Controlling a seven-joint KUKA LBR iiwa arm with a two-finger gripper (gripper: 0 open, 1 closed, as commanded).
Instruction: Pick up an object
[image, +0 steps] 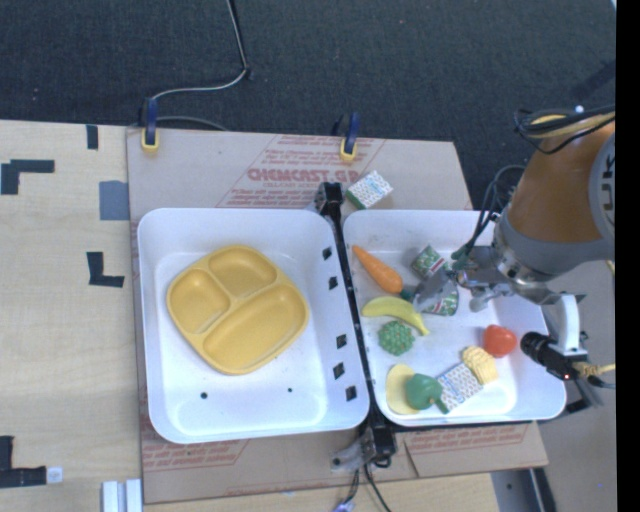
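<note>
My gripper (462, 283) hangs low in the right bin (530, 405), reaching in from the right under the grey and orange arm. A small green-labelled can (440, 298) lies right at its tip, touching or nearly touching it. A second green can (429, 261) sits just behind it. Around them lie an orange carrot (377, 268), a yellow banana (395, 311), a green broccoli (396, 338), a red tomato (500, 341), a corn cob (481, 364), a patterned packet (459, 384) and a green pepper (423, 390) on a yellow piece (399, 386).
The left bin (160, 330) holds a yellow divided plate (236, 307). A small patterned packet (369, 189) lies on the cardboard behind the bins. A black divider (345, 300) runs between the bins. Cables trail off the arm at the right.
</note>
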